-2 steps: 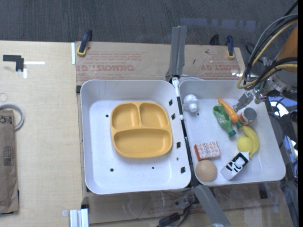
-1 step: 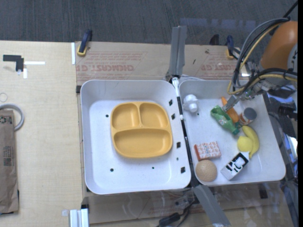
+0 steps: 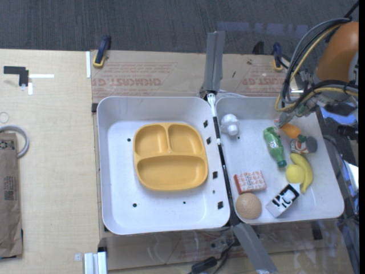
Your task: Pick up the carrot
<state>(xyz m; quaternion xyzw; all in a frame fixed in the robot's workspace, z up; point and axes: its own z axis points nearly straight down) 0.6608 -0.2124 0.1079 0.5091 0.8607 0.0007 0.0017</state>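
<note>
The arm [image 3: 336, 50] reaches in from the far right, its orange band high over the far right corner of the right-hand bin [image 3: 336, 207], cables looping around the wrist. Its gripper [image 3: 287, 119] points down and leftward into that bin, and the tip sits just at the far edge of the carrot [image 3: 291, 131], a small orange shape lying near the bin's far right side. From where I stand I cannot tell whether the jaws are open or closed; the tip is small and tangled in with the cables.

The carrot is crowded. A green bottle [image 3: 274, 145] lies just to its left, a small brown and grey object [image 3: 302, 145] sits just on its near side, and a banana [image 3: 301, 172] lies nearer again. Further toward me are a red and white packet [image 3: 250, 181], a round tan ball [image 3: 248, 205] and a black and white box [image 3: 283, 200]. A white object [image 3: 229, 124] sits at the bin's far left. The left-hand bin [image 3: 114, 210] holds a yellow divided plate [image 3: 170, 156].

I'd judge this to be the approach, right at the point of the grasp, with nothing lifted yet. The next move calls for the jaws to settle squarely around the carrot without nudging the bottle or the brown object, close firmly, then rise straight up clear of its neighbours.
</note>
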